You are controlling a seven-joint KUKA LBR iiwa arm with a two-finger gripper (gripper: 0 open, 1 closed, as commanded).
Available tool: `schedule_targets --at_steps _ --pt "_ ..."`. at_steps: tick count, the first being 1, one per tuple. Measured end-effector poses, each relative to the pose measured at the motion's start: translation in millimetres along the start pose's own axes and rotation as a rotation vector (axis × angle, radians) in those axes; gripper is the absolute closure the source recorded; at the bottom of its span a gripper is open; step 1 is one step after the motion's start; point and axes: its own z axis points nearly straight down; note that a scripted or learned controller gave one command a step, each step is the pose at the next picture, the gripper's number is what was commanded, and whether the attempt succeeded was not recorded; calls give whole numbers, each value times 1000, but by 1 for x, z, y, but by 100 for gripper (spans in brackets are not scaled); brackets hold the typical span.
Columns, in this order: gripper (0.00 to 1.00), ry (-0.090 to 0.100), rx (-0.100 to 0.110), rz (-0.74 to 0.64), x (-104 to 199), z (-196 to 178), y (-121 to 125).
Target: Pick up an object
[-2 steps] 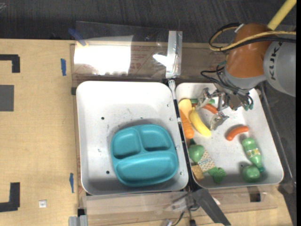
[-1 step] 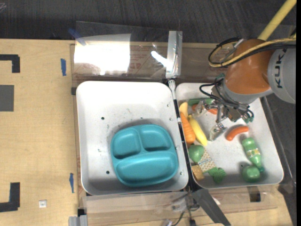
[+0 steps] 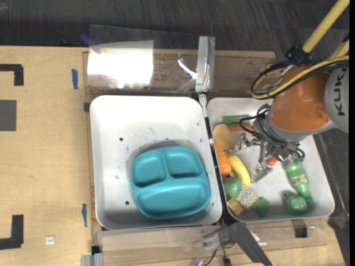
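Observation:
The right bin (image 3: 324, 173) holds several toy foods. A yellow banana (image 3: 239, 169) lies beside an orange carrot (image 3: 223, 160), with a tan rounded piece (image 3: 221, 133) behind them. Green pieces sit at the front: a round one (image 3: 233, 188), a small one (image 3: 259, 205), a pepper-like one (image 3: 296, 204) and a long one (image 3: 295, 174). My gripper (image 3: 259, 158) hangs low over the middle of this bin, just right of the banana, under the orange wrist band (image 3: 299, 107). A small red-orange bit (image 3: 272, 160) shows right by the gripper. I see nothing clearly held.
The left bin (image 3: 111, 148) carries a teal divided plate (image 3: 170, 183) toward its front. A green stick (image 3: 236, 118) and a red piece (image 3: 235, 127) lie at the right bin's back. Cables and a yellow rod (image 3: 327, 18) rise behind the arm. A clear sheet lies behind the bins.

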Motion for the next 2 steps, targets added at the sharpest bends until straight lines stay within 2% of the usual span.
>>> schedule_targets --at_steps 1,2 --pt "0 2 0 415 -25 -20 -55" --pt "0 4 -2 638 5 2 -64"
